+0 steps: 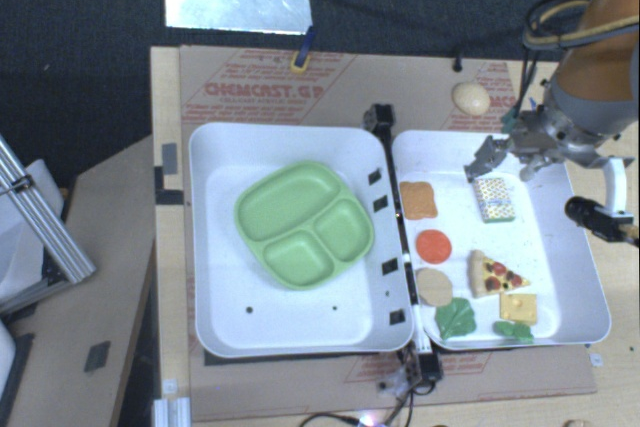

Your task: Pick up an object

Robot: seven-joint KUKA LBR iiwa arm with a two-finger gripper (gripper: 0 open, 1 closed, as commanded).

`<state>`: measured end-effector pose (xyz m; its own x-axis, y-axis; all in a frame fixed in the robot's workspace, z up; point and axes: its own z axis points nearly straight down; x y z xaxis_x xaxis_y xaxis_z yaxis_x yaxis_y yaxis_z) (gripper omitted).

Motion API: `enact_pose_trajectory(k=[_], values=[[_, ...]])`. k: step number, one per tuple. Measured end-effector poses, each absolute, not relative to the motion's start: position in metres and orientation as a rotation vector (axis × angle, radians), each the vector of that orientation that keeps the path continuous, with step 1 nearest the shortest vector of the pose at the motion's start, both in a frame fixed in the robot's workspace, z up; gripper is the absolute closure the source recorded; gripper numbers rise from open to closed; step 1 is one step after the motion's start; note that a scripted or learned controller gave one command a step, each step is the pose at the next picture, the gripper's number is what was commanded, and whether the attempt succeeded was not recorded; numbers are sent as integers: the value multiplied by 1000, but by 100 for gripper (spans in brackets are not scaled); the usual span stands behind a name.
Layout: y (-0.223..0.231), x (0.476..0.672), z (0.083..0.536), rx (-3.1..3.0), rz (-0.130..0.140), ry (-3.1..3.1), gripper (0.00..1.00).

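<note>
The worktop (170, 215) carries two white bins side by side, and everything here is placed against the right bin (590, 310). The left bin (215, 315) lies just beside it across the shared divider and holds a green tray (305, 225) with three compartments. The arm (600, 65) comes in over the right bin's far right corner, and its hand (505, 158) hangs above the far part of that bin, fingers spread apart with nothing between them. Directly below and a little toward the near side of the hand lies the patterned card (495, 199), a small rectangle whose long axis runs roughly far-to-near along the bin, tilted slightly. That makes it the closest thing to the hand and, in my judgement, the likely target: a short descent with a slight shift toward the near side would bring the fingers astride its narrow width. The other pieces sit farther off toward the near end: toast (418, 199) near the divider, a red disc (433, 245) and tan disc (435, 287) below it, a pizza slice (493, 273), a cheese square (518, 306), and green leaves (457, 317) at the near edge. An egg (471, 97) rests on the worktop just beyond the bin's far rim.
</note>
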<state>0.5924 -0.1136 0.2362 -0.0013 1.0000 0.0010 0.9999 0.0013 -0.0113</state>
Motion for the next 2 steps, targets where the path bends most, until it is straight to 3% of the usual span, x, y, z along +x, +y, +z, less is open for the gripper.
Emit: enact_pose_trajectory(k=[1, 2], values=[[-113, 595, 244, -2218, -1, -2226, 0], [-109, 588, 188, -2221, -1, -2223, 0]])
